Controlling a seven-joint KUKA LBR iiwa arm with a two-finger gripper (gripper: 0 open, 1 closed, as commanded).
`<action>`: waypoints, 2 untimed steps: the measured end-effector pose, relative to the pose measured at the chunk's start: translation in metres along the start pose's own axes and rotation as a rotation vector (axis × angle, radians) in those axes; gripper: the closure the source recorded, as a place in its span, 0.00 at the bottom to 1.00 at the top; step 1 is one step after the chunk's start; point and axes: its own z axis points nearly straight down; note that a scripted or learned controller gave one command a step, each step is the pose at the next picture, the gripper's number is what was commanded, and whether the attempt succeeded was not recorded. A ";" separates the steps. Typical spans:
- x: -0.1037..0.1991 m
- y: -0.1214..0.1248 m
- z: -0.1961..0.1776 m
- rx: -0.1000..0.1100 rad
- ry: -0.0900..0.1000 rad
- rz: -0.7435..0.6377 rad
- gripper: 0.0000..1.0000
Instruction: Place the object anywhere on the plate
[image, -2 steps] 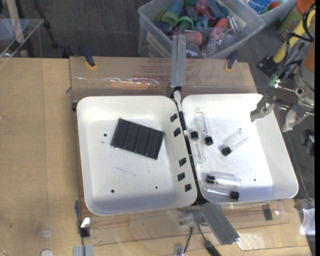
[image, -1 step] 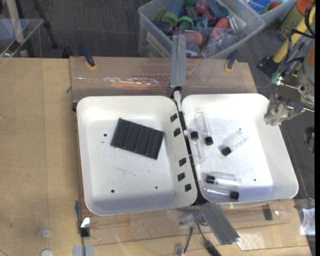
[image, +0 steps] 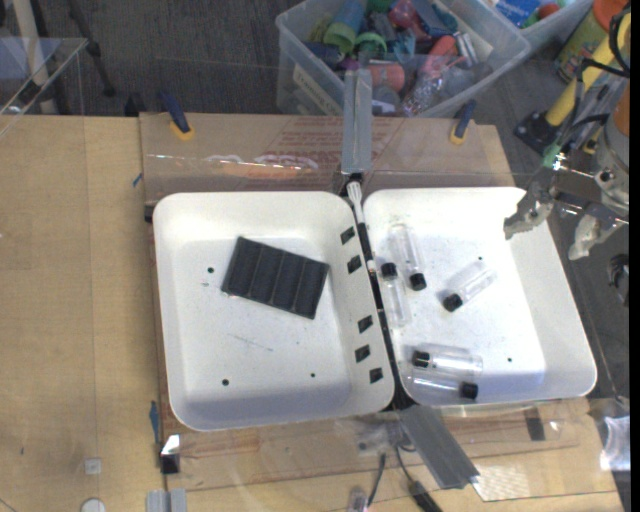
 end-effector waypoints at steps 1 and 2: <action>0.000 0.001 -0.010 -0.001 -0.001 -0.001 1.00; 0.000 0.001 -0.010 -0.001 -0.001 -0.001 0.00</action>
